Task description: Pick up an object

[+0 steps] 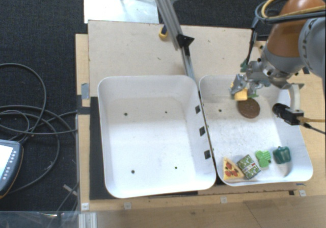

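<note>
My gripper [241, 89] hangs over the far part of the right bin [293, 173]. It is shut on a small yellow object [240, 95] that shows between and just below its fingers. A brown round disc [249, 109] lies on the bin floor just right of and below the gripper. Along the bin's near edge sit a pizza-slice toy [232, 169], a green patterned box [248, 166], a light green piece [263, 158] and a dark green pepper [281, 155].
The left bin [109, 171] adjoins the right one along a shared wall. A slanted metal pole [170, 15] crosses the bench behind the bins. The arm's grey and orange body [295, 28] looms over the right bin's far right corner.
</note>
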`<state>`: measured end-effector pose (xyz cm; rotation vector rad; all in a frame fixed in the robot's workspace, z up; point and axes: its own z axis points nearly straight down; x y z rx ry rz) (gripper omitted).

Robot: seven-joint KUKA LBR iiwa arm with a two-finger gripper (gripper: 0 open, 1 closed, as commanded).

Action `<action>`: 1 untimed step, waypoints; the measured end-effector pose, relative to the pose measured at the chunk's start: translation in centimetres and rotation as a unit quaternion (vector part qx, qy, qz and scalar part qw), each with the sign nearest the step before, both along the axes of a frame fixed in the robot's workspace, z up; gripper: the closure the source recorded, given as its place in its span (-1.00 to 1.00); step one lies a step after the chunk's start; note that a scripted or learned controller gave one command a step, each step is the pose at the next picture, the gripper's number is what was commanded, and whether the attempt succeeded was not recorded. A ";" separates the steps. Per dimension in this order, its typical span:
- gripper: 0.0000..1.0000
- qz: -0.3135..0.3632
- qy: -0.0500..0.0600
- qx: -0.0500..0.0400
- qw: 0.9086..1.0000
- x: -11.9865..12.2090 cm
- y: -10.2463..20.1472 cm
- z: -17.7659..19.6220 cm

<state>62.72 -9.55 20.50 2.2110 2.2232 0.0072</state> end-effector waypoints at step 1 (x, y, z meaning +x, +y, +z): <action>1.00 0.003 0.002 0.002 1.000 0.0 6.2 1.2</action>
